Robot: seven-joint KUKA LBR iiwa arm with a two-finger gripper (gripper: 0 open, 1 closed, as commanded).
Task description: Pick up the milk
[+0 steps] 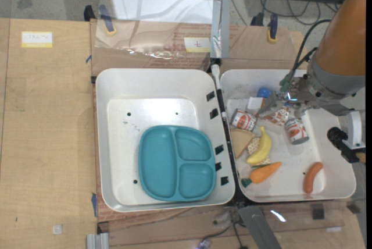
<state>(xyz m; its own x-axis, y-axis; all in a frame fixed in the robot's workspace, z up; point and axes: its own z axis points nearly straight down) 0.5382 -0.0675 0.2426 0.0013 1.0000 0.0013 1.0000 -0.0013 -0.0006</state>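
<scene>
The milk [256, 102] is a small white carton with a blue cap [264, 92], lying in the back left part of the right bin [343, 187]. My gripper [281, 100] hangs low over the bin just to the right of the milk, reaching in from the grey wrist [325, 88] under the orange band. It sits close to the carton and above a red and white packet [281, 116]. I cannot make out whether it touches the milk.
The right bin also holds two cans [244, 121] [296, 131], a banana [260, 149], a carrot [264, 173], a sausage [312, 177] and a bread slice [243, 139]. A teal divided plate [176, 163] lies in the left bin [110, 125].
</scene>
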